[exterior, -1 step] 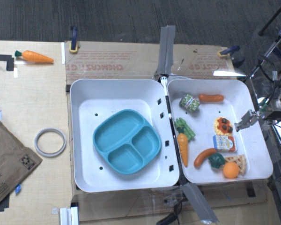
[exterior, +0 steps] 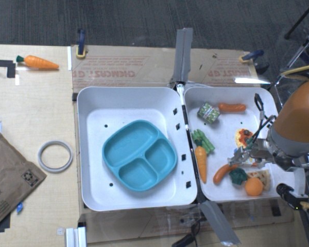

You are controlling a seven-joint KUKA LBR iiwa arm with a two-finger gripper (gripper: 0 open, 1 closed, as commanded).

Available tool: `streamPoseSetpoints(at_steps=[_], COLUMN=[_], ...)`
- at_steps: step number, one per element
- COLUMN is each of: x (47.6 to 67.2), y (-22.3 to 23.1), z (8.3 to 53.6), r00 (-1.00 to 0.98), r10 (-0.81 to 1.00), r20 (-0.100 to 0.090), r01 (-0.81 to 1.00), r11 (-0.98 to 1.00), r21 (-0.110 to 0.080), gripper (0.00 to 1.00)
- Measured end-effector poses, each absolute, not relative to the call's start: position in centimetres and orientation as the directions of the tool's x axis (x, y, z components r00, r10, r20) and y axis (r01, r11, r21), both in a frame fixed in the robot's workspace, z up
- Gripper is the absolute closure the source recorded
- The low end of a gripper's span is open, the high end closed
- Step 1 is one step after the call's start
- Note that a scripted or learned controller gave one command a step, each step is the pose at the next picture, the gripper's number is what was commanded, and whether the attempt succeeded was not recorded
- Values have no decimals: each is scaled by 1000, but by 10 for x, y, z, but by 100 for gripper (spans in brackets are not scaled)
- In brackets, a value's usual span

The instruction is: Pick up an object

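The right bin (exterior: 224, 92) holds several toy foods. A green leafy bundle (exterior: 209, 112) and a sausage (exterior: 232, 107) lie at its far side. A green vegetable (exterior: 202, 140) and a carrot (exterior: 201, 163) rest along the left wall. A pizza slice (exterior: 243, 136) sits in the middle. Near the front lie a red pepper (exterior: 221, 173), a dark green piece (exterior: 238, 176), an orange (exterior: 254, 187) and a slice of bread (exterior: 264, 176). My gripper (exterior: 245, 156) hangs low over the bin, just above the red pepper and the dark green piece, below the pizza slice.
The left bin (exterior: 92, 138) holds a blue divided plate (exterior: 139, 155). On the bench to the left lie another carrot (exterior: 38, 62), a tape ring (exterior: 55, 155) and a cardboard box (exterior: 7, 181). The arm's orange band (exterior: 298, 120) covers the right bin's right side.
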State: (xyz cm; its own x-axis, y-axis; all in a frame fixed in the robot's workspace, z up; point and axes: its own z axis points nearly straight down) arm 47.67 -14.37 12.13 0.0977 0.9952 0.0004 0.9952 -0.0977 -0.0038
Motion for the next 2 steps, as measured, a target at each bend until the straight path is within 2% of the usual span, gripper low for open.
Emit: streamPoseSetpoints(at_steps=[1, 2], x=[506, 571], y=[-183, -201], z=[91, 92], r00=[180, 190], r10=[984, 982], r20=[0, -1], r01=[984, 982], r11=[-180, -190], r21=[-2, -1], gripper=[0, 0])
